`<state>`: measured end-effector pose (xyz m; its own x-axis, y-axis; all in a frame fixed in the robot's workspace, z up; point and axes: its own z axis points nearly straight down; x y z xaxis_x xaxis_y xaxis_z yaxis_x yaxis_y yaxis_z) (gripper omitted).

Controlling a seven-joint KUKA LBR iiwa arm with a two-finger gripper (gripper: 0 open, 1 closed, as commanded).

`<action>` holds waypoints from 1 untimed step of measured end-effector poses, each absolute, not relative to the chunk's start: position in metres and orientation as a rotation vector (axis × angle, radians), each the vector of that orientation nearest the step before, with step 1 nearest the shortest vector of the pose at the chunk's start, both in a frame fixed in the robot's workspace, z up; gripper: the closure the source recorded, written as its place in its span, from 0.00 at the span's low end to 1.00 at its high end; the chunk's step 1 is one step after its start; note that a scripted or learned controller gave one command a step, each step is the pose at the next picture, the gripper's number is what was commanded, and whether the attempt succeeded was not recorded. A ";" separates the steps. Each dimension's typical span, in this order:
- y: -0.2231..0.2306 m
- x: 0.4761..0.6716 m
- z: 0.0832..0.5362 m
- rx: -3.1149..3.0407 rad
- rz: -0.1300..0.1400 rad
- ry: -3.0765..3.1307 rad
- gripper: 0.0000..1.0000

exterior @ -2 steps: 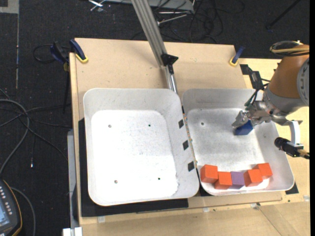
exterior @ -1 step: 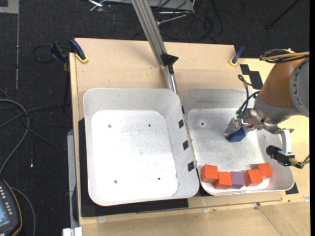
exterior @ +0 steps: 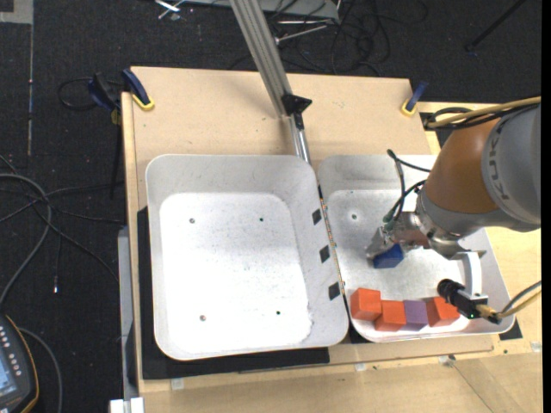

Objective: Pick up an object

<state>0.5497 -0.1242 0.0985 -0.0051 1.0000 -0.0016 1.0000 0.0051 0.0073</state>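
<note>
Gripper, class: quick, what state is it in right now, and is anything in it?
Gripper: low in the right bin, right at the blue block; whether it is open, shut or gripping the block cannot be told.

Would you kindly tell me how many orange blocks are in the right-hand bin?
3, all in a row along the bin's near edge: one at the left end, one beside it, one right of the purple block. The arm may hide others.

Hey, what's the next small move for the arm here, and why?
Probably a short straight lift. The claw sits right at the blue block in the right bin, apart from the row of orange and purple blocks. Raising it slightly would show whether the block comes up.
</note>
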 end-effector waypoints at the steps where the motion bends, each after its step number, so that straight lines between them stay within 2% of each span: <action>1: -0.033 0.541 0.199 2.208 0.011 2.230 1.00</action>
